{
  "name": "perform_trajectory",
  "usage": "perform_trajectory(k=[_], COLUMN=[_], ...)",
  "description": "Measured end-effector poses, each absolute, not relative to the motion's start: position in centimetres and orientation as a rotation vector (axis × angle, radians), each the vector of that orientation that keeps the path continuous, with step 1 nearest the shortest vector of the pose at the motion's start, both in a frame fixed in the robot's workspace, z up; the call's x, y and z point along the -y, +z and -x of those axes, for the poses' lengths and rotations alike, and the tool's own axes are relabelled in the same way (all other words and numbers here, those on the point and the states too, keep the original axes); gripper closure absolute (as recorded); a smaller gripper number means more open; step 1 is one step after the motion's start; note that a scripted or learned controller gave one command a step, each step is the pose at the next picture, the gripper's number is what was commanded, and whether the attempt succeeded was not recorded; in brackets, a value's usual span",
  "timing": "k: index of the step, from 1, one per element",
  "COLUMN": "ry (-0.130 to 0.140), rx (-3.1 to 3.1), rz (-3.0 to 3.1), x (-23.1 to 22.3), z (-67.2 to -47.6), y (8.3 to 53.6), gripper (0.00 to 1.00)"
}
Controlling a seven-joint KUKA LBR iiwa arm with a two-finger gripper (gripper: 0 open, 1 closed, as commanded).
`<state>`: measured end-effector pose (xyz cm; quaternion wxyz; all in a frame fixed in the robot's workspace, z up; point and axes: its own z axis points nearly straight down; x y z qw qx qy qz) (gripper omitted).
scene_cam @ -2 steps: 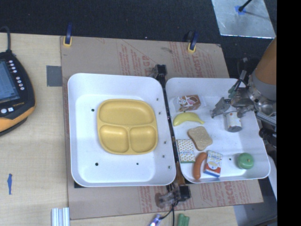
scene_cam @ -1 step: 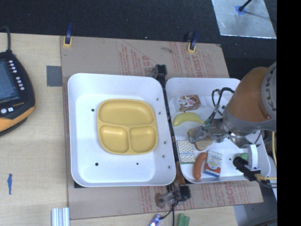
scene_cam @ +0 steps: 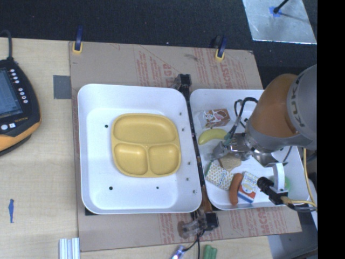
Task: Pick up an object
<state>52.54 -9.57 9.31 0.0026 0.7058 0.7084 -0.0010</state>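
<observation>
The right white bin [scene_cam: 215, 200] holds several small items: a yellow banana-like piece [scene_cam: 211, 136], a brown-and-white packet [scene_cam: 216, 116], a patterned packet [scene_cam: 219, 175], a red-orange sausage [scene_cam: 235, 188] and a small carton [scene_cam: 248, 184]. My gripper [scene_cam: 228, 152] is down in this bin, just below the banana piece and above the patterned packet. The grey wrist with its orange band [scene_cam: 275, 112] covers the bin's right part. A tan object [scene_cam: 230, 162] lies right under the gripper.
The left white bin [scene_cam: 97, 193] holds a yellow divided plate [scene_cam: 145, 144]. A teach pendant [scene_cam: 13, 107] lies at the bench's left edge. Cardboard [scene_cam: 135, 63] lies under both bins, clipped at the back. A black cable [scene_cam: 243, 106] loops near the wrist.
</observation>
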Motion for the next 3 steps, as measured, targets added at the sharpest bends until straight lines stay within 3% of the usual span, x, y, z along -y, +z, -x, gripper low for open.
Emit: perform_trajectory(k=[1, 2, 3], ry=[-0.007, -0.001, -0.002], rx=[-2.229, -2.227, -2.227], rz=[-2.212, -2.219, -2.219], x=[9.5, 2.8, 2.3], z=[-52.5, -57.6, -59.7], y=[10.2, 19.2, 20.3], gripper=[1.00, 1.00, 1.00])
